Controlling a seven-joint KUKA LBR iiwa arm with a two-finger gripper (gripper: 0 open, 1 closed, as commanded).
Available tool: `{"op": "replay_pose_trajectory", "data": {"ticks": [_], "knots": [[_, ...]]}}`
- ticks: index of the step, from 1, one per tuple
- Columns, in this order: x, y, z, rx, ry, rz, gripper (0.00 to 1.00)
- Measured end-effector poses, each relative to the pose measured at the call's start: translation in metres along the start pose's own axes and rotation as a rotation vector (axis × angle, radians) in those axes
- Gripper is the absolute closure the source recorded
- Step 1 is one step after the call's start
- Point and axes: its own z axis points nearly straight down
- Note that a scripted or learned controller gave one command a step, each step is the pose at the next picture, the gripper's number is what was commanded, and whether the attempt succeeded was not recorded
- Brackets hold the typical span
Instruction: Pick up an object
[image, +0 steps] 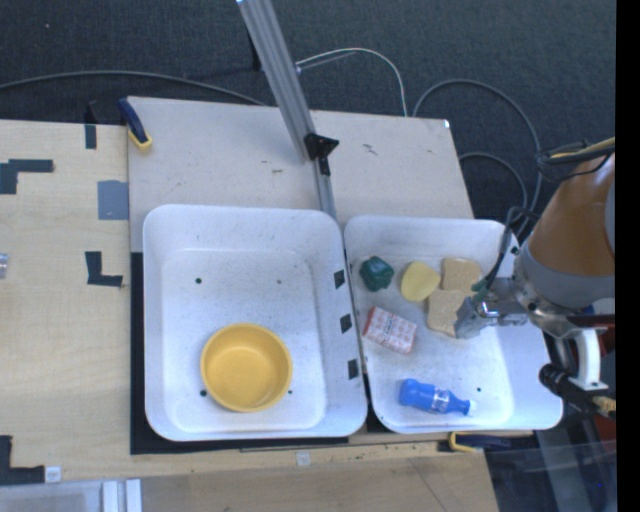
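I see 2 white bins (160, 300), yellow bowl (246, 366), dark green lump (376, 272), yellow round piece (420, 281), 2 tan blocks (461, 273), red-and-white patterned packet (389, 329), blue bottle (433, 397), pale wood table (50, 330)

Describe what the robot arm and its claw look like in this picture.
The arm is a bulky rounded body, orange above and grey below toward the wrist. Its claw is a small metallic grey assembly with dark parts. Thin dark cables run beside the arm.

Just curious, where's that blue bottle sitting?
The blue bottle lies on its side near the front of the right bin, below the red-and-white packet.
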Motion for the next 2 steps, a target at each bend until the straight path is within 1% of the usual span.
{"op": "replay_pose_trajectory", "data": {"ticks": [1,2], "knots": [[0.000,0.001,-0.052,-0.002,-0.001,-0.001,1.00],[0.060,0.004,-0.045,0.005,0.003,-0.006,1.00]]}}
